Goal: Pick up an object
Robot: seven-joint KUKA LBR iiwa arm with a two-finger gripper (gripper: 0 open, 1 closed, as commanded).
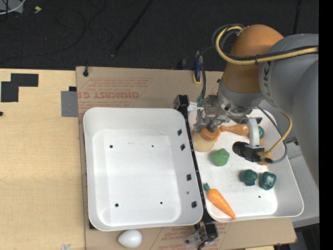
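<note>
Claw (210, 123) sits low on the orange piece (208, 135) at the right bin's (250, 199) far-left corner. I can't tell its opening. Lift not yet done, I judge.

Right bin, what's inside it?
A carrot near the front edge, a light green piece, two dark green pieces, and an orange item beneath the gripper. The arm covers the right bin's far side, so anything there is hidden.
</note>
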